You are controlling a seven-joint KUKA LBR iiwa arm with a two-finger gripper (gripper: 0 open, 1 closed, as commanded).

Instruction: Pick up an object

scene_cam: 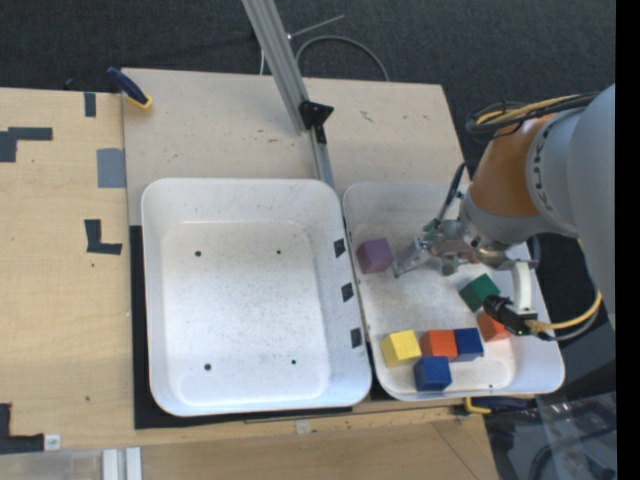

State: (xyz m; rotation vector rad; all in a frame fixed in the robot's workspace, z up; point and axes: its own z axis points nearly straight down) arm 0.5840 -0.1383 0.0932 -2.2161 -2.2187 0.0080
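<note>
Arm (560, 168) nearest lens, grey, orange band, reaching from right, wrist bent low over right bin (400, 203). Left bin (160, 268) shallow, white, speckled. Gripper (412, 259) metallic, tips just beside purple cube (375, 255), apart; cannot tell how far open, nothing seen held. Along near edge: yellow cube (403, 346), orange cube (439, 344), two blue cubes (433, 372). Green block (478, 291) at right edge.

My bench (220, 138) carries two white bins: the left bin (160, 218) at nine o'clock, the right bin (540, 373) at three. A blue-and-yellow clamp (130, 87) lies at eleven o'clock.
</note>
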